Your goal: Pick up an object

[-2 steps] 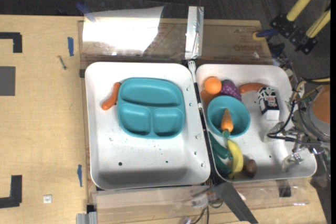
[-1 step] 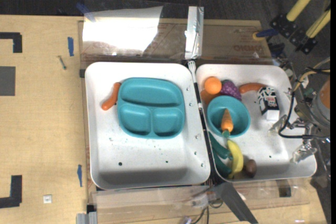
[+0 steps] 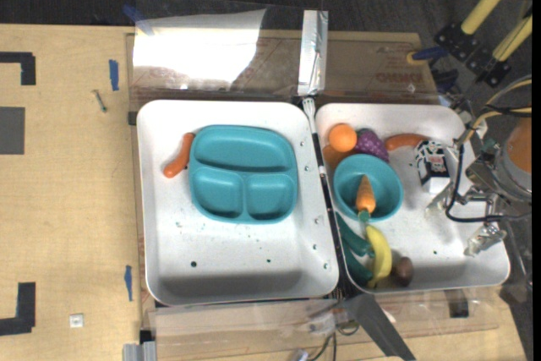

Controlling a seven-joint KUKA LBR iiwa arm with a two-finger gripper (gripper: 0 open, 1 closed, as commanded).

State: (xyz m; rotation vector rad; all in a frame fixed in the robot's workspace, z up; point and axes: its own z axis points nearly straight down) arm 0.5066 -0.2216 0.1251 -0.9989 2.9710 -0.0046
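White plastic forms both shallow bins, set side by side and touching along their inner edges.

1. Left bin (image 3: 169, 266): a teal divided plate (image 3: 245, 173) lies near the middle, towards the far edge. An orange sausage-shaped piece (image 3: 177, 156) rests against the plate's left rim, tilted.

2. Right bin (image 3: 439, 262): all items sit in the left half.
- Far-left corner: an orange ball-shaped fruit (image 3: 341, 138), with a purple grape bunch (image 3: 370, 143) touching it on the right.
- Far edge: a long orange piece (image 3: 406, 141) lies just beside the grapes.
- Left edge, midway: a teal bowl (image 3: 390, 182) holds a carrot (image 3: 364, 195), whose green end reaches over the near rim.
- Near-left corner: a banana (image 3: 379, 254) lies over a dark teal item (image 3: 355, 254) (I cannot identify it from this view). A brown round piece (image 3: 403, 269) touches the banana's near end.

3. Arm (image 3: 517, 155): it enters over the right edge of the right bin, with the orange band visible.

4. Gripper (image 3: 475, 220): it is over the right half of the right bin, near the right edge and well apart from the bowl and the banana. Cables and brackets clutter it, so I cannot tell whether the jaws are open or closed.

5. Task items: every candidate object lies in a bin as listed above. The brown round piece is the one nearest the gripper.
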